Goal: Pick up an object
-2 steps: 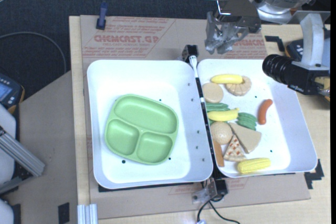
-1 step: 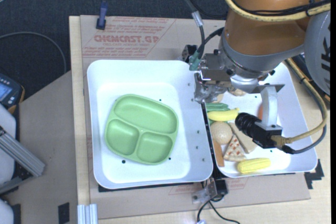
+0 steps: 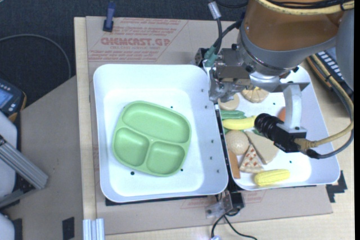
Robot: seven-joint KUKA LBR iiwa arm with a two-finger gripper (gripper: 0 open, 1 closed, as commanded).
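The arm point(image 3: 298, 3) — grey, orange-banded, nearest the lens — hung over the right bin point(image 3: 326, 168), with the left bin point(image 3: 104, 121) and its green divided plate point(image 3: 151, 138) lying apart. The gripper point(image 3: 225, 84) sat at the right bin's far-left corner; its finger state could not be told. The toy foods lay nearer the camera — the yellow corn cob point(image 3: 272, 177) lying crosswise, farthest off.

Two white bins point(image 3: 107, 121) — one green tray point(image 3: 151, 138), one corn cob point(image 3: 271, 177).
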